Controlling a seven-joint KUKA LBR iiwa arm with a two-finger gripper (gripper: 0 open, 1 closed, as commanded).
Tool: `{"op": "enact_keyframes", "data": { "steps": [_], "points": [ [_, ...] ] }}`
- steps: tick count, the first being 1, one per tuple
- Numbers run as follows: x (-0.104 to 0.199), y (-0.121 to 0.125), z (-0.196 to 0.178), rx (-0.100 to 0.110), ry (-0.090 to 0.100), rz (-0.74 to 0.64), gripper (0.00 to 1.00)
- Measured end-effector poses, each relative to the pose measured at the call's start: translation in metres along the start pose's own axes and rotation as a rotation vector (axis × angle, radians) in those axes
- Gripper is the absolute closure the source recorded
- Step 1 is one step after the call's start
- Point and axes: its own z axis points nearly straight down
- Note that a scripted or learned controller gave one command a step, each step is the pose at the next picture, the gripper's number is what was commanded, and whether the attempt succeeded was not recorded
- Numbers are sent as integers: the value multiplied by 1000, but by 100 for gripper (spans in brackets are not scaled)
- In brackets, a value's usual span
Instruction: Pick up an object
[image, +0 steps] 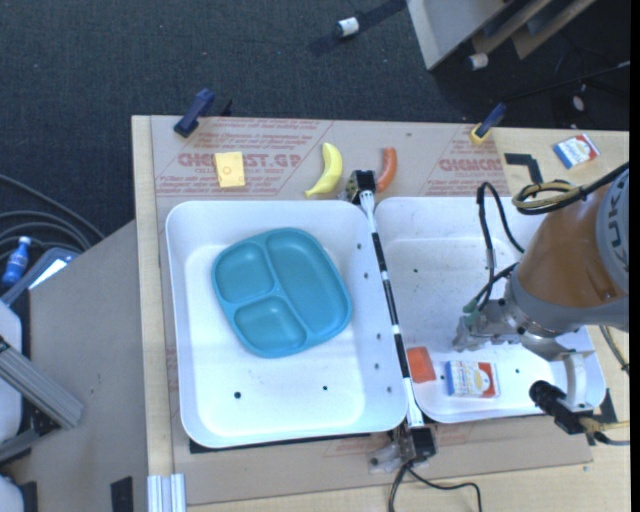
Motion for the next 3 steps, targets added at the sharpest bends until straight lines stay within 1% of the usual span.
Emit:
{"op": "enact_keyframes", "data": {
  "steps": [1, 2, 3],
  "points": [
    [67, 45, -84, -1, 0, -3, 100],
    [88, 121, -90, -1, -1, -3, 100],
    [161, 118, -83, 3, 1, -4, 100]
  ]
}}
